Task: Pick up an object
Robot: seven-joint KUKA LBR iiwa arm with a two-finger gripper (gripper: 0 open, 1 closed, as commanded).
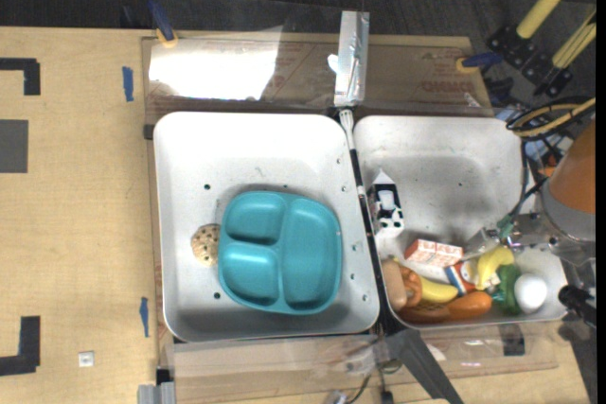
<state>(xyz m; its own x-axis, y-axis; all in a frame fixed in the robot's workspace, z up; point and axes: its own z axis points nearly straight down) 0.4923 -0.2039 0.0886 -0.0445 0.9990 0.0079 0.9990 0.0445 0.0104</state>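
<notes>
Gripper (505,237) low over right bin (436,147), above the toy food pile (454,284); grip state cannot be told.
Teal tray (280,251) and cookie (204,243) sit in left bin (246,142) (touching).

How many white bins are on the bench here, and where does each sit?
2. The left bin holds a teal divided plate and a cookie; the right bin holds piled toy food.

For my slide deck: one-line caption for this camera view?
KUKA arm reaches from the right over the right bin of piled toy food; teal divided plate fills the left bin.
</notes>
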